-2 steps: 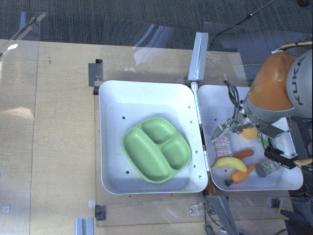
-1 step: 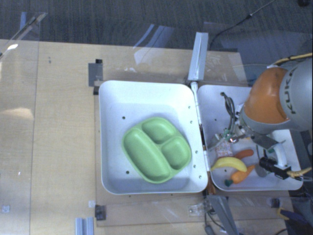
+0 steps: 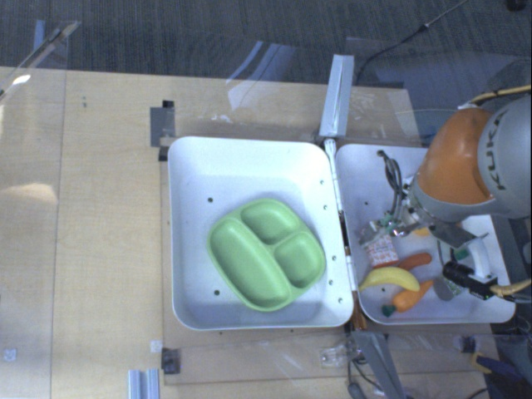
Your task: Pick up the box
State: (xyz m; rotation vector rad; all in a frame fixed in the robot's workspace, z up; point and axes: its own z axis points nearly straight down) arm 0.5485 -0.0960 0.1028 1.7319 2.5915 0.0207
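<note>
Green plate (image 3: 266,253), yellow banana (image 3: 391,279), orange carrot (image 3: 407,299), possibly red-and-white box (image 3: 379,248).

A green divided plate (image 3: 266,253) lies in the left bin (image 3: 195,165). In the right bin (image 3: 357,169), a small box (image 3: 380,248), a banana (image 3: 391,280) and a carrot (image 3: 407,298) crowd its near edge beneath the arm (image 3: 465,169).

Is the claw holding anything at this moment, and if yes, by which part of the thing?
It cannot be told. The claw is low in the right bin, just above the small box, but its tip is too small and blurred to judge.
</note>
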